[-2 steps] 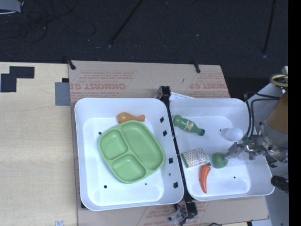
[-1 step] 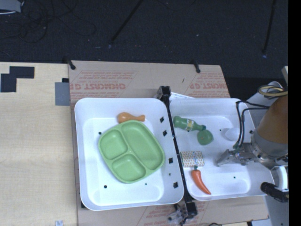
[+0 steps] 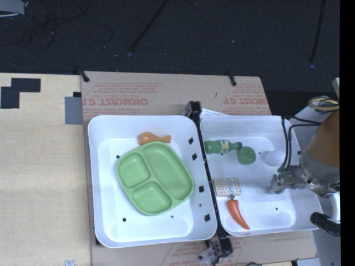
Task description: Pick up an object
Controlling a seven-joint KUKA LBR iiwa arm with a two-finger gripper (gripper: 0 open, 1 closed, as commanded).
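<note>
The task names no single object, so each loose item counts. In the right bin (image 3: 288, 218) an orange carrot-like toy (image 3: 238, 214) lies near the front-left corner, its long axis running diagonally: the thick end with a pale stub sits up toward the divider, the narrow tip points down and to the right. Just above it, touching or nearly touching, lies a small speckled rectangular pad (image 3: 226, 187), its long side roughly level across the view. Further back, a green bottle (image 3: 222, 147) lies on its side with its long axis left to right, its narrower dark-green end pointing right toward a round green lump (image 3: 247, 155) just beside it. A pale, translucent object (image 3: 272, 157) (too washed out against the white to identify) rests right of that lump.

The left bin (image 3: 102, 215) holds a light green divided plate (image 3: 153, 178) with three compartments, tilted so its long axis runs from upper left to lower right. An orange drumstick-shaped toy (image 3: 153, 138) lies just behind the plate's back rim, its rounded end left and thin end right.

The pincer (image 3: 282, 183) hangs low over the right side of the right bin, well apart from the carrot; whether its tips are spread or pressed together I cannot tell. Both bins sit on cardboard on the tabletop (image 3: 39, 176).
</note>
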